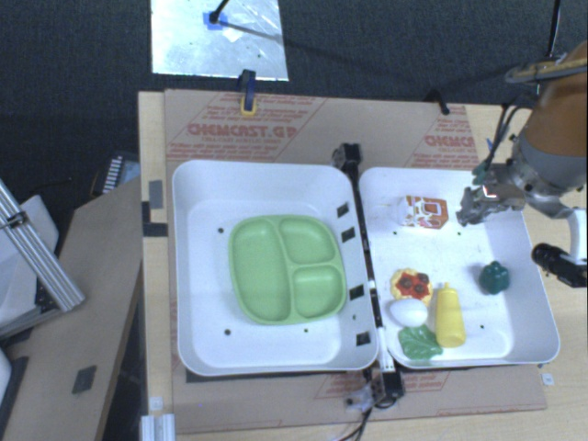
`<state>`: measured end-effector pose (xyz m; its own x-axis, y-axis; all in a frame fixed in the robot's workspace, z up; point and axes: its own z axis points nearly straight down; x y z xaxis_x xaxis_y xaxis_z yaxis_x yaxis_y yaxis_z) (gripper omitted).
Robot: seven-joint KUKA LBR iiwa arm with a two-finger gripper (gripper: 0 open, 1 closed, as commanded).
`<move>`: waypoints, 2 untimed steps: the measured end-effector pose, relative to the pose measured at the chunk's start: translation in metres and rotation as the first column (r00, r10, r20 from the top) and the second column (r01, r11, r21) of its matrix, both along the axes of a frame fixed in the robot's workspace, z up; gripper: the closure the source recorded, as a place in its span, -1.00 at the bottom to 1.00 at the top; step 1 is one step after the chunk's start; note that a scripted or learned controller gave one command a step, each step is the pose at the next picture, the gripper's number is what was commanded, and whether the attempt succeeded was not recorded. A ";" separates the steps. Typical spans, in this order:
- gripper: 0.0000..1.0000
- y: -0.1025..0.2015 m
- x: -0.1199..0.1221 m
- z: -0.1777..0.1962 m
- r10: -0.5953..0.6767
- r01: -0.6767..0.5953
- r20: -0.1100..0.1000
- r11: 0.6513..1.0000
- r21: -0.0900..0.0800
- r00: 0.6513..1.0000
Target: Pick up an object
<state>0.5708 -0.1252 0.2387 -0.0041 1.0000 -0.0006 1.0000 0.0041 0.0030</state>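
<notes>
My gripper (470,211) hangs over the back right part of the right bin (528,274), just right of a white and orange packet (424,212). Nothing shows between its fingers. Further forward in that bin lie a dark green pepper (493,277), a yellow bottle (449,314), a yellow and red toy food piece (412,284), a white egg (409,312) and a green leafy piece (419,343).
The left bin (197,246) holds a light green divided plate (283,268). A black divider with clips (360,246) runs between the bins. A metal sheet (218,26) lies on the dark floor behind the bench.
</notes>
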 end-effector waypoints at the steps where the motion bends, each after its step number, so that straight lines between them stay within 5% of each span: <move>1: 1.00 0.053 -0.013 0.006 0.006 -0.006 -0.001 1.000 0.003 1.000; 2: 1.00 0.095 -0.018 0.000 0.004 -0.004 -0.002 1.000 0.002 1.000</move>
